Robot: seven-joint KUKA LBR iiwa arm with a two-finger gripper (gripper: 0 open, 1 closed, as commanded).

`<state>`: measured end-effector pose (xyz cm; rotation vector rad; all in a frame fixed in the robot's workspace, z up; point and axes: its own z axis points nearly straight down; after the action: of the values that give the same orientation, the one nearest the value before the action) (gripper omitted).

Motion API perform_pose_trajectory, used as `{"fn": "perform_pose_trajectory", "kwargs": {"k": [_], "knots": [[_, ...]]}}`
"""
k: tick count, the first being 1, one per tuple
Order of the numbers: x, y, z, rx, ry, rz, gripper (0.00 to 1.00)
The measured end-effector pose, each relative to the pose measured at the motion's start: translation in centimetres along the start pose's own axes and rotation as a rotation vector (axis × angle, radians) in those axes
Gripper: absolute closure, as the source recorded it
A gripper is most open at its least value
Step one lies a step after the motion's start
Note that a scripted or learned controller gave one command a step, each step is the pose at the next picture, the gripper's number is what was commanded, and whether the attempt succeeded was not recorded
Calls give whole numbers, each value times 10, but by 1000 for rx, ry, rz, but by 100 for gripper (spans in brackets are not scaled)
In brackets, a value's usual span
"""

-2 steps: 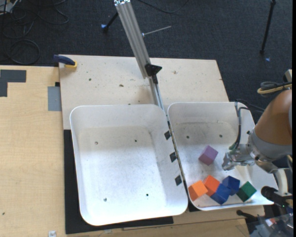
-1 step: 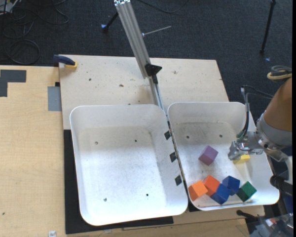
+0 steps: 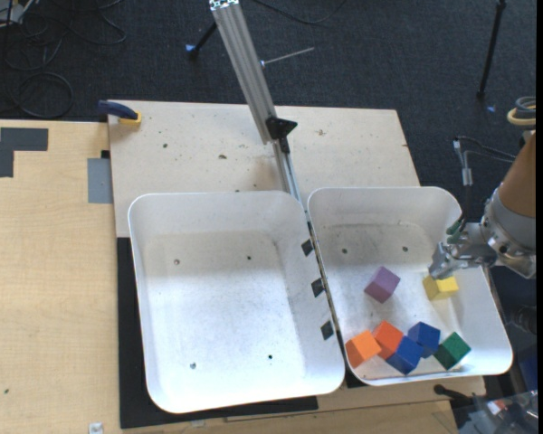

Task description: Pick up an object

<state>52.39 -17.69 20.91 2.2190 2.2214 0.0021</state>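
Observation:
My gripper (image 3: pixel 441 268) hangs over the right side of the right bin (image 3: pixel 380 208), coming in from the right edge of the view. A yellow cube (image 3: pixel 442 287) lies directly under its tip, touching or nearly touching it; I cannot tell whether it is gripped. A purple cube (image 3: pixel 382 284) sits alone near the bin's middle. Along the near wall cluster two orange cubes (image 3: pixel 363 347) (image 3: pixel 388 337), two blue cubes (image 3: pixel 423 335) (image 3: pixel 404 356) and a green cube (image 3: pixel 452 350).
The left bin (image 3: pixel 217 208) stands beside the right one, with a wall carrying black clips (image 3: pixel 317 287) between them. A slanted aluminium bar (image 3: pixel 249 70) rises behind the bins. A blue-and-yellow clamp (image 3: pixel 119 112) sits at the bench's far left corner.

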Motion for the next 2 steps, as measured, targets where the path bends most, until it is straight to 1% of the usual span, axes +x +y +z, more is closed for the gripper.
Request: {"fn": "perform_pose_trajectory", "kwargs": {"k": [1, 2], "knots": [[-1, 1, -53, -2, -1, -1, 100], [40, 13, -48, 4, 2, -2, 100]]}}
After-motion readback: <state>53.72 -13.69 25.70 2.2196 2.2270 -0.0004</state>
